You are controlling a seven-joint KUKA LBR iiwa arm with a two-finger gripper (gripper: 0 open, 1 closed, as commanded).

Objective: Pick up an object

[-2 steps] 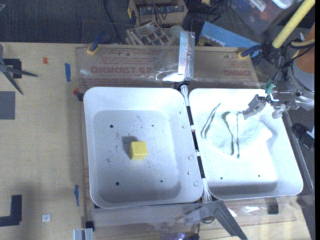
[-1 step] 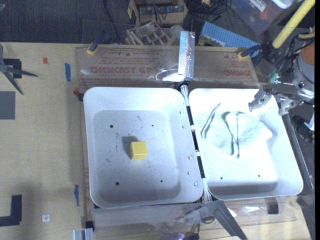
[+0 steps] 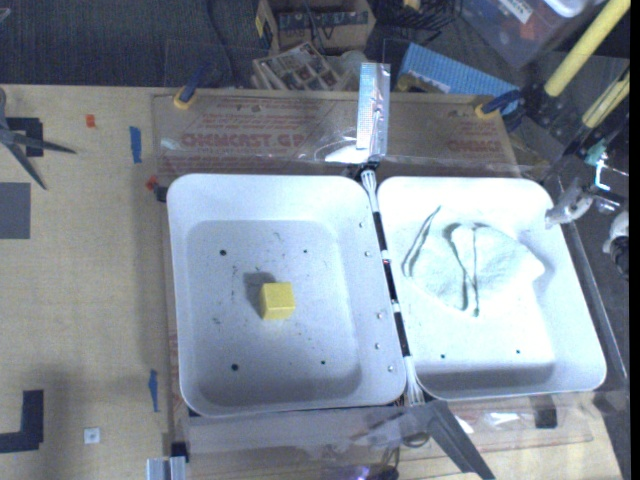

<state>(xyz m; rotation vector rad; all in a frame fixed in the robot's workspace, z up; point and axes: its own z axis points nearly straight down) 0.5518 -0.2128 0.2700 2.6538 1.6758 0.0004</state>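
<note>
Wooden bench top (image 3: 80, 298), seen from above at a slant, carrying two shallow white bins side by side, their inner rims meeting at a central seam. One yellow block (image 3: 278, 300), roughly cubic, lies flat on the floor of the left bin (image 3: 200, 208), a little left of that bin's centre and apart from every wall, casting a short shadow toward its upper left. One crumpled white cloth (image 3: 480, 263) with dark green edging lies in the right bin (image 3: 570, 368), toward its upper half. At the upper right corner of the right bin, outside its rim, part of the gripper (image 3: 572, 206) is visible as pale metal pieces; whether its jaws are spread or closed cannot be told, and nothing is seen between them.
</note>
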